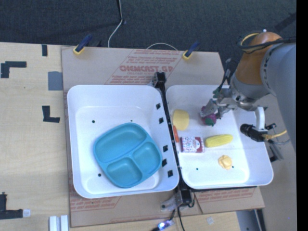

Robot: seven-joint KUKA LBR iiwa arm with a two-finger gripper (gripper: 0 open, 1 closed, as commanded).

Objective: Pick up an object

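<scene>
My gripper (pixel 215 109) is low over the back of the right bin (pixel 255 177). Its tip is right at a small purple and green object (pixel 208 116), which lies partly under it. I cannot make out whether that object is gripped or only touched. To the left, close to the divider, lies a pale yellow rounded piece (pixel 181 119). Further forward are a red and white packet (pixel 191 144), a yellow corn cob (pixel 218 140) and a small yellow piece (pixel 225 162).
The left bin (pixel 82 105) holds a blue divided plate (pixel 127 154). The arm's grey body and orange band (pixel 255 61) come in over the right bin's back right corner. Black cables and a fitting (pixel 255 131) hang at the bin's right rim.
</scene>
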